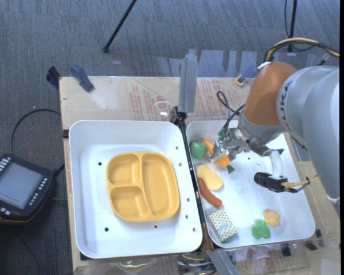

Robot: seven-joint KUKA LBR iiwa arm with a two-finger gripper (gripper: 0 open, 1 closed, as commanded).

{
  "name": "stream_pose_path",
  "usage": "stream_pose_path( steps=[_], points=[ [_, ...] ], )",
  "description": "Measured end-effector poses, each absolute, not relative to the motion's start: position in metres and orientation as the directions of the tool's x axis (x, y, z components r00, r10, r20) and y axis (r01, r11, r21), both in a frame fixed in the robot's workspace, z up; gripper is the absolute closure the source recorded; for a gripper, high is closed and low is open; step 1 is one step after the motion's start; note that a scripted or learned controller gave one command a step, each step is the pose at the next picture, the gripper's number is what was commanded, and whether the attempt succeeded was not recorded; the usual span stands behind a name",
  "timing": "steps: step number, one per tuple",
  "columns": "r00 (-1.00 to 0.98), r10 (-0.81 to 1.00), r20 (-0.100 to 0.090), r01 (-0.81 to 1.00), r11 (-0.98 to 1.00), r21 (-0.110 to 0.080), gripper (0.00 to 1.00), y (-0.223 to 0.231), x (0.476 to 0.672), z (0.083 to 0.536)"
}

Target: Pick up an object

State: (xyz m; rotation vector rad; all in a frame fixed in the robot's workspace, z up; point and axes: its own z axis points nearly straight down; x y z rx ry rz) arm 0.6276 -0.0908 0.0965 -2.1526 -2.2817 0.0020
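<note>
My gripper hangs low over the upper left part of the right bin. An orange piece with a green tip lies right under it, and I cannot see whether the two touch. Just left of the gripper are a green round toy and a small orange carrot. Below them lie a pale yellow oval and a red sausage. Toward the front edge sit a patterned box, a green leafy piece and a yellow cookie.
The left bin holds a yellow divided plate. A black cable plug dangles from the wrist over the right bin. A grey upright post stands behind the gap between the bins. A teach pendant lies on the floor at left.
</note>
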Motion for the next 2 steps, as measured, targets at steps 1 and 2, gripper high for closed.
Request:
stream_pose_path(
  steps=[1,2],
  points=[
    [-0.107,0.994,0.001,0.994,0.107,-0.003,1.00,-0.123,0.598,0.087],
    [-0.086,0.996,0.001,0.996,0.086,0.010,1.00,-0.053,0.647,0.193]
  ],
)
